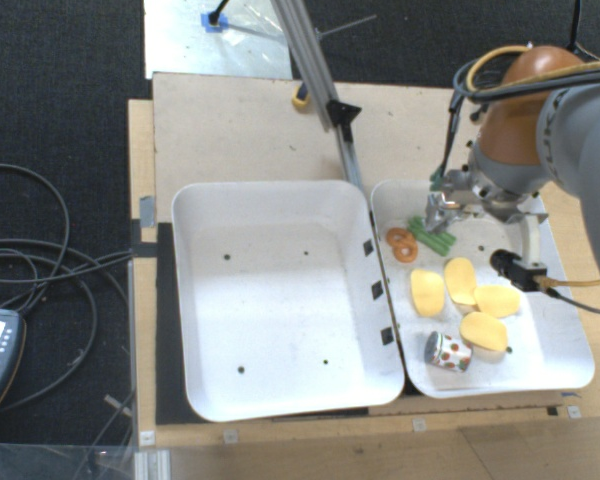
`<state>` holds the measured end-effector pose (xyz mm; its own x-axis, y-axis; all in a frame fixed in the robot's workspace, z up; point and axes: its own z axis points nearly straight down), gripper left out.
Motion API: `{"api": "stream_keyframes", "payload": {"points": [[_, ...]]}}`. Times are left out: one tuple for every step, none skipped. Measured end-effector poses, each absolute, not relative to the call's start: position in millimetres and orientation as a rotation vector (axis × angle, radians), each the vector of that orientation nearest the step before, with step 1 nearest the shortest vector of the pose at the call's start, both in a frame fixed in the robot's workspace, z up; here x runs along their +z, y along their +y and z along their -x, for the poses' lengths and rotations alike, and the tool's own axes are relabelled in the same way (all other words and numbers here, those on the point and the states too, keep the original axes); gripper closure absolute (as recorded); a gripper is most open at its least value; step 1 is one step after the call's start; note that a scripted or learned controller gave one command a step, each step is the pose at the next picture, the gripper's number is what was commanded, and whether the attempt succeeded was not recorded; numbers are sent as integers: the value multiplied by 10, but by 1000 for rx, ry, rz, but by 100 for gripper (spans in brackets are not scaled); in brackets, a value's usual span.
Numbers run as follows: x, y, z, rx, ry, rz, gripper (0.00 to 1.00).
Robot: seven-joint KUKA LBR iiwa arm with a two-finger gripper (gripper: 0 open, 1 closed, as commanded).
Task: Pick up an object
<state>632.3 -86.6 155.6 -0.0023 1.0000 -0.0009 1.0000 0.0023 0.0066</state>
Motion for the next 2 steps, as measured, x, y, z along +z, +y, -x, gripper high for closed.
{"api": "stream_keyframes", "payload": {"points": [[2183,-895,-6410,9,2221,-2211,100],[2333,-897,-6421,4,2225,-2214,100]]}}
